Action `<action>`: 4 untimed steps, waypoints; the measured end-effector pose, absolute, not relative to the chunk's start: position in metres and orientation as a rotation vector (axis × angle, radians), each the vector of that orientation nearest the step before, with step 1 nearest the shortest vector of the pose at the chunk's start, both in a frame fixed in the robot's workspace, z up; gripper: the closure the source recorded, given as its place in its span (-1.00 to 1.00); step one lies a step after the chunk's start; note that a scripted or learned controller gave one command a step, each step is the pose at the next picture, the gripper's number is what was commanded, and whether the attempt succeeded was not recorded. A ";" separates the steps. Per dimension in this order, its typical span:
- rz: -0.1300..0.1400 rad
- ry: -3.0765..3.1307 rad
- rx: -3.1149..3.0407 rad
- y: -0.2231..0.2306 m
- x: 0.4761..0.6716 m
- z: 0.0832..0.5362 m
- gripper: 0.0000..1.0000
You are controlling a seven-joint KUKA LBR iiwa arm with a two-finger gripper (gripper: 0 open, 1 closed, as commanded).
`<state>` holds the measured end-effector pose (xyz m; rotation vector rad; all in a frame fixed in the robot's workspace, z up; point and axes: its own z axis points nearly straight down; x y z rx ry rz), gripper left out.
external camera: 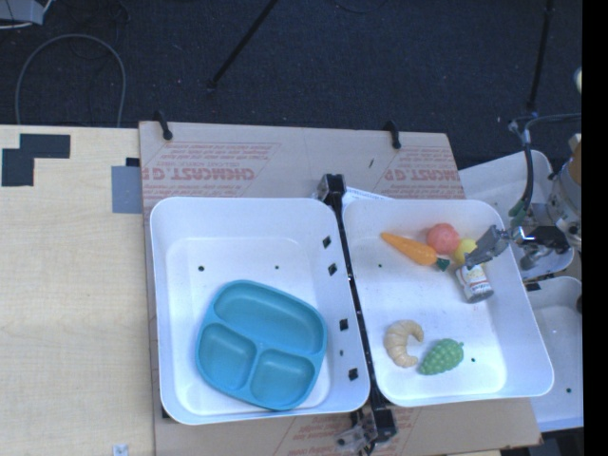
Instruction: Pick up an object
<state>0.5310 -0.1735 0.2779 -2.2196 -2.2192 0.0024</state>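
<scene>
Wooden bench (pixel 66 283), cardboard sheet (pixel 285 164), dark carpet (pixel 313 46), cables (pixel 76 55)

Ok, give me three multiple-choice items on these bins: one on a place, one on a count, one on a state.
1. Where does the blue tray lie?
A. left bin
B. right bin
C. the bench

2. How many compartments does the tray have?
A. two
B. three
C. five

3. How does the small bottle sit?
A. inside the tray
B. under the croissant
C. beside the claw, near the right wall

Answers: 1 A, the tray rests on the left bin's floor. 2 B, one long and two small sections show. 3 C, it sits just below the claw.
</scene>
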 end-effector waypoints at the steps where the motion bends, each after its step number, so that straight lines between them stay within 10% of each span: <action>1: 0.004 -2.218 -2.218 -0.166 0.526 0.231 -1.00; 3: 0.004 -2.216 -2.218 -0.165 0.525 0.125 -1.00; 4: 0.004 -2.212 -2.224 -0.166 0.524 0.137 1.00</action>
